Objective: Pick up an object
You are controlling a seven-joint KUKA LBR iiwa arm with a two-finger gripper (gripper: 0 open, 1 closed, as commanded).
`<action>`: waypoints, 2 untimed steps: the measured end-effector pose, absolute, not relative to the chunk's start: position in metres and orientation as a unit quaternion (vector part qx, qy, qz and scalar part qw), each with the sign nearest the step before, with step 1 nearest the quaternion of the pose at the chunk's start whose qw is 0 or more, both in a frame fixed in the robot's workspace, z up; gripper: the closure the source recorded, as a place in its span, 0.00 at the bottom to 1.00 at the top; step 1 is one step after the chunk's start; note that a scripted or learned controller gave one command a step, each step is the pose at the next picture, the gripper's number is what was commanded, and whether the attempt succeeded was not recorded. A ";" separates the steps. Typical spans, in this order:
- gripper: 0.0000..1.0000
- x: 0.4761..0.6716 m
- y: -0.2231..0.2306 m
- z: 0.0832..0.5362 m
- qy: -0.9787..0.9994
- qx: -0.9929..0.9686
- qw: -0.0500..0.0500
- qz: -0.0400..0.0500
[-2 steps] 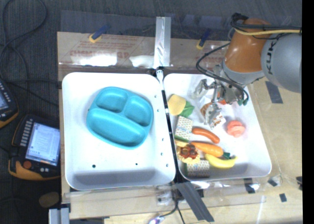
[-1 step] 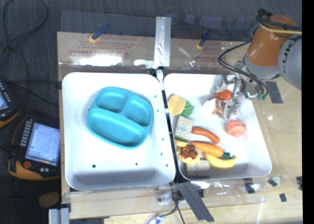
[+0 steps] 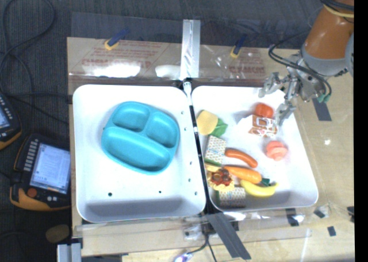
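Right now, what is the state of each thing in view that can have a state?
gripper: open, above the right bin's far edge, holding nothing.
blue tray: right side up in the left bin, compartments bare.
right bin: holding toy food.
banana: lying flat.
carrot: lying flat.
sausage: lying flat.

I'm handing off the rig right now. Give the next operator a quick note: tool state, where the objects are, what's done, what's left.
Tool: open, holding nothing, hovering over the right bin's far right corner, above the orange-and-white packet.
Right bin: toy food clustered along its left wall and middle, including a banana, carrot, sausage and a pink piece.
Left bin: blue divided tray.
Done: no pick yet.
Left: descend, close on one object, lift.
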State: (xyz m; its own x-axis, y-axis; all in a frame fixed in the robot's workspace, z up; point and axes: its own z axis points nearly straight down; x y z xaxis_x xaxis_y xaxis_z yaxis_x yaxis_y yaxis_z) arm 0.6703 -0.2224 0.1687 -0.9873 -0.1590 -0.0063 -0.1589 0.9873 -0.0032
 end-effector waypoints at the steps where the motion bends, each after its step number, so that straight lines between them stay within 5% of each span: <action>1: 0.00 0.608 -0.209 0.096 0.999 -0.049 0.004 -0.001; 2: 0.00 0.526 -0.221 0.097 0.999 -0.044 0.006 0.000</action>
State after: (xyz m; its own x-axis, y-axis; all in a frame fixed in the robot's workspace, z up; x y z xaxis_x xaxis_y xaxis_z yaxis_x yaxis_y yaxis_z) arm 0.5260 -0.2206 0.0965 -0.9961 -0.0875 -0.0110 -0.0875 0.9962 -0.0014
